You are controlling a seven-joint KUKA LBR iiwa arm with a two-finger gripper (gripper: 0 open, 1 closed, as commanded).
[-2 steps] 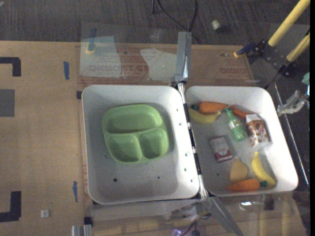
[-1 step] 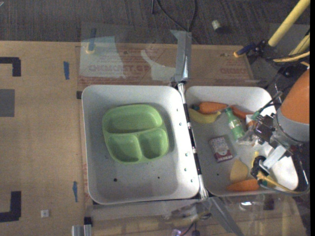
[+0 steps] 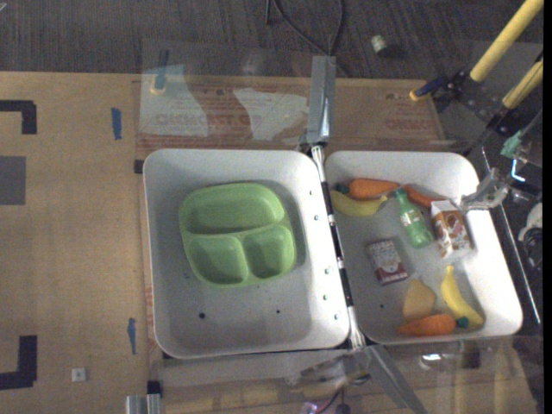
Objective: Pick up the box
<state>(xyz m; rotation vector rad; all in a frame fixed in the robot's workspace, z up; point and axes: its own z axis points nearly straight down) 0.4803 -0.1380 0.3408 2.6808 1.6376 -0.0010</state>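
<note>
So looking down at the bench from above: two white bins sit side by side. The left bin [image 3: 164, 257] has a green divided plate [image 3: 237, 233] sitting in it, a bit toward the upper left. The right bin [image 3: 500, 317] is where all the clutter is. The box [image 3: 387, 260], a small red one, lies flat near the middle of that bin, not touching anything. Above it there's a banana [image 3: 355, 204] against a carrot [image 3: 373, 188], then a green bottle [image 3: 413, 220] lying tilted, and a little carton [image 3: 451, 229] just right of the bottle. Down low: a yellowish wedge [image 3: 419, 300], another carrot [image 3: 427, 325] and a second banana [image 3: 460, 297]. The gripper [image 3: 485, 194] pokes in at the bin's right rim, near the carton, well apart from the box. Can't tell if it's released or clenched.
</note>
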